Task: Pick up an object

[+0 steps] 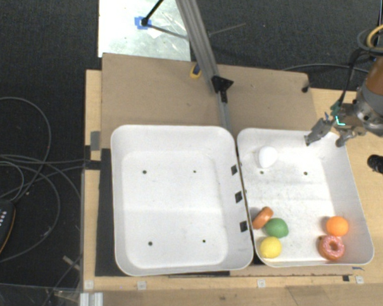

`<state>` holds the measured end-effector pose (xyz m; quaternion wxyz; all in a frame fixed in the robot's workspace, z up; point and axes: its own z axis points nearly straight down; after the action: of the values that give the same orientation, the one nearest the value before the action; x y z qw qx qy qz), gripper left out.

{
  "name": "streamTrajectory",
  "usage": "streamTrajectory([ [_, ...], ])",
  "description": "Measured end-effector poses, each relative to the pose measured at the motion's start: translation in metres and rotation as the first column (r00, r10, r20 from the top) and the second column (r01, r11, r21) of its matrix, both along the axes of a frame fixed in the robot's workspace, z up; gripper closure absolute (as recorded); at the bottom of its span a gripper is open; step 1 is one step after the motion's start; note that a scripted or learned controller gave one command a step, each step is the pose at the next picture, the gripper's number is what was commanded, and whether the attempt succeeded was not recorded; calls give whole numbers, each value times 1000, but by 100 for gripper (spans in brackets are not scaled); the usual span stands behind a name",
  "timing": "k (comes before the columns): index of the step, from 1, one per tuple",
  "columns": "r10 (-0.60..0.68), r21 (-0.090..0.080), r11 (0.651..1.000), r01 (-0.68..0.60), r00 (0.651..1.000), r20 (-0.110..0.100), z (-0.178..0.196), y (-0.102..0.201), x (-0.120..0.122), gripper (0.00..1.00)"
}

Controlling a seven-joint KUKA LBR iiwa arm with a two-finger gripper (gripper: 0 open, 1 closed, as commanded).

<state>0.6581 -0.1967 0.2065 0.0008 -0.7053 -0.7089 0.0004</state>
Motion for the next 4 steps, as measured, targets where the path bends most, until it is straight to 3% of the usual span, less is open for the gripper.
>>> streamTrajectory([
  [1, 2, -2, 1000, -2, 1000, 3, 2, 0, 1, 0],
  [3, 0, 0, 1000, 0, 1000, -1, -112, -2, -1, 0],
  [4, 4, -4, 1000, -4, 1000, 7, -97, -2, 2, 100],
])
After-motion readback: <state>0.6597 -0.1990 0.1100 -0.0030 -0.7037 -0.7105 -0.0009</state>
